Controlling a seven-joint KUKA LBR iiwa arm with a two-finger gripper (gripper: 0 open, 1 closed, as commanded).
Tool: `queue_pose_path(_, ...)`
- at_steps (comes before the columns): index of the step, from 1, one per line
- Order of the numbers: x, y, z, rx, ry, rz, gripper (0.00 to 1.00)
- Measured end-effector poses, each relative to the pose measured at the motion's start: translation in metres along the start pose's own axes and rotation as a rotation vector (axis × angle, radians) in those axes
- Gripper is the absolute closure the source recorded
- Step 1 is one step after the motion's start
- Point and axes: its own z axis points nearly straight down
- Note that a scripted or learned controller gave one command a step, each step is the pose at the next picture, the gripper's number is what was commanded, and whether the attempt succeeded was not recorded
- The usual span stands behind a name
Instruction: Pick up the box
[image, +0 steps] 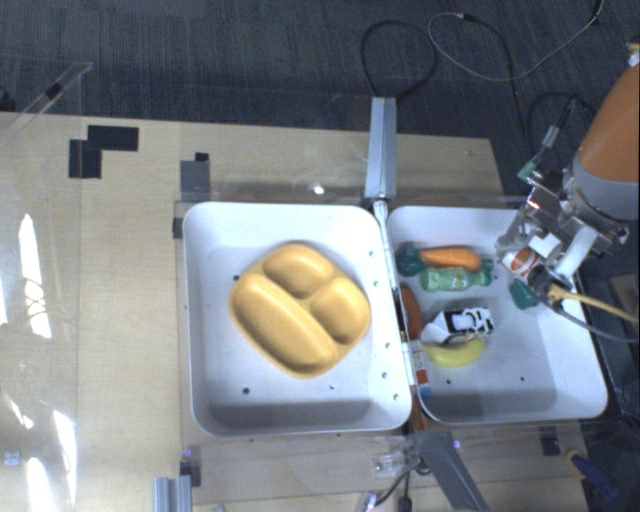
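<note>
White right bin (540, 372): jaws near its right rim, grip unreadable; bare floor right of the box (468, 322).

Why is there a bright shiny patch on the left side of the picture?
In the camera view, light glares off a clear sheet covering the bench's left; a small glint sits above the left bin; the gripper looks slightly blurry.

Two bins sit side by side on the desk (120, 300). Left bin (205, 400) holds one bread loaf (300, 308), centred. Right bin (560, 395) has its items crowded at the left side: carrot (450, 257) behind bottle (450, 279), banana (452, 351) nearest the front (small toy (468, 322) touching it).
</note>
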Motion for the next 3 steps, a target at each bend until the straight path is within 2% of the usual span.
queue_pose_path(1,0.001,-0.067,0.012,0.003,-0.001,-0.016,1.00)
queue_pose_path(2,-0.027,-0.027,-0.096,-0.001,0.000,0.000,1.00)
queue_pose_path(3,-0.013,-0.083,0.091,0.005,-0.002,0.026,1.00)
